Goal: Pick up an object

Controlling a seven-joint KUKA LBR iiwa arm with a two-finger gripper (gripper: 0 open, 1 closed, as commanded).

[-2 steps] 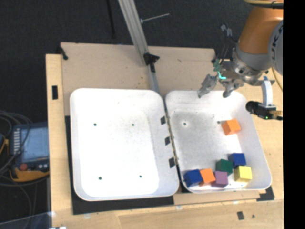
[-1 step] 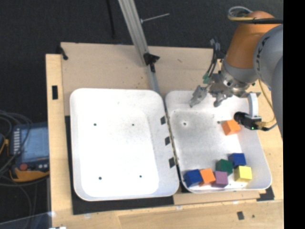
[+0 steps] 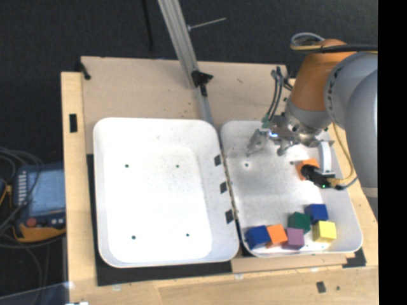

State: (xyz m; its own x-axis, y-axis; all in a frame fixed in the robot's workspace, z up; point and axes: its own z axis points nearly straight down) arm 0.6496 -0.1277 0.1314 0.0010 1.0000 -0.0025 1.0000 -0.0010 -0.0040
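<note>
Several small cubes lie along the near edge of the right bin (image 3: 267, 192): a blue cube (image 3: 257, 236), an orange cube (image 3: 277, 234), a purple cube (image 3: 296, 237), a green cube (image 3: 299, 221), a second blue cube (image 3: 317, 212) and a yellow cube (image 3: 325, 230). My gripper (image 3: 269, 145) hangs over the far part of this bin, well away from the cubes. Its fingers (image 3: 255, 140) are spread open with nothing between them. A small orange piece (image 3: 309, 168) shows just right of the gripper, close under the wrist.
The left bin (image 3: 152, 189) lies beside the right one, with black clips (image 3: 224, 187) along the shared edge. A slanted metal pole (image 3: 184, 49) stands behind the bins. A pendant with cables (image 3: 38, 199) sits off the bench's left side.
</note>
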